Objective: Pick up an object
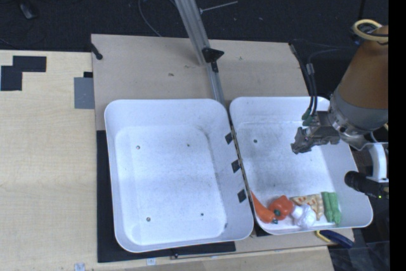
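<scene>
White bin (pixel 279 130): toys (pixel 298 207) huddled against its near wall.
Gripper (pixel 304 141): hovered above bare floor; spread or pinched, cannot tell.
Risk: probably closing on nothing.

I'm working in a robotics lab: a plywood table (pixel 158 66) bearing two white bins (pixel 127 117), an aluminium rail (pixel 190 16), and loose cables (pixel 149 6).

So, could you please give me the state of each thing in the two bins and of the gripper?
gripper: raised over the right bin, nothing seen in it
right bin: holds objects clustered along its near edge
left bin: upright, flat on the bench
orange object: lying in the near edge
green object: lying near the right corner
white object: lying between them
</scene>
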